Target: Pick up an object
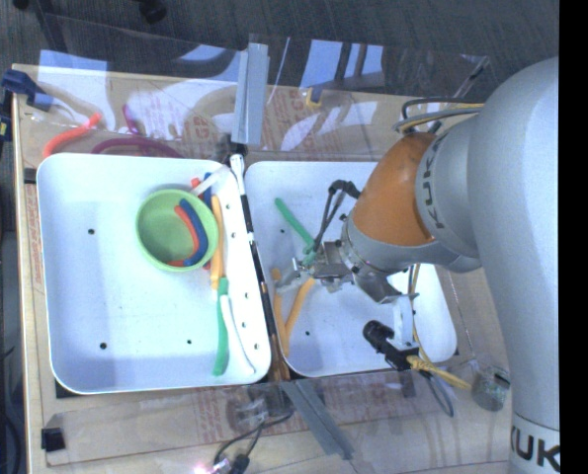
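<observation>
In the right bin (pixel 318 352) I count two loose things, one green stick (pixel 294 221) and one orange stick (pixel 294 314); either could serve as the object to pick. The green stick is thin and straight; it lies aslant in the far left part of that bin, its near end running toward the pincer (pixel 311 268). The orange stick is just as thin; it lies close to the bin's left wall, its far end under the pincer and its near end pointing at the near left corner. The pincer sits low over the left half of the right bin, between the two sticks; I cannot tell whether it is spread or pressed together, since bright metal parts crowd that spot.

There is one arm (pixel 516 176); its grey bulk fills the right side, its orange band (pixel 397 205) hangs over the middle of the right bin, and the wrist points left toward the wall the bins share.

There are two bins on the worktop (pixel 155 415); the left bin (pixel 106 309) holds one green bowl (pixel 155 227) with red and blue curved pieces (pixel 191 227) inside it. Just right of the bowl, an orange strip (pixel 217 260) and a green strip (pixel 220 336) lie end to end along that bin's right wall.
</observation>
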`<state>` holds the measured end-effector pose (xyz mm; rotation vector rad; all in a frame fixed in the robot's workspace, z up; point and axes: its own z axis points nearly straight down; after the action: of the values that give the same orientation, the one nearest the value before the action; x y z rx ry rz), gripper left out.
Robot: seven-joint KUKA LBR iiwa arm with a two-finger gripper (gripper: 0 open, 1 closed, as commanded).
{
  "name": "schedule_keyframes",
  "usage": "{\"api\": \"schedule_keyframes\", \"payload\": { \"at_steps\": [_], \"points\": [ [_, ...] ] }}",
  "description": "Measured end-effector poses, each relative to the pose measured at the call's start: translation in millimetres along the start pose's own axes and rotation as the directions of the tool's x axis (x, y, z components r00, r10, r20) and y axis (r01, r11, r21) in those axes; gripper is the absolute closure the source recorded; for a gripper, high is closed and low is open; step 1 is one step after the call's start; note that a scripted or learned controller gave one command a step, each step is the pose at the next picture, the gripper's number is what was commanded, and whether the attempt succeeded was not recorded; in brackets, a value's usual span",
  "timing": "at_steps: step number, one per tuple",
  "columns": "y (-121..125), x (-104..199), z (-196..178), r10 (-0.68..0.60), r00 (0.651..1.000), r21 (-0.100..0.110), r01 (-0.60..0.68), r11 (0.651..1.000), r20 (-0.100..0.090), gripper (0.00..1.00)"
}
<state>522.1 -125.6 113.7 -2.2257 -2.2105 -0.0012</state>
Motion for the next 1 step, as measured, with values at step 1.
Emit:
{"api": "schedule_keyframes", "payload": {
  "at_steps": [1],
  "points": [
    [32.5,-4.6,22.1,-0.205,0.979,0.001,0.205,0.979,0.000,0.00]
  ]
}}
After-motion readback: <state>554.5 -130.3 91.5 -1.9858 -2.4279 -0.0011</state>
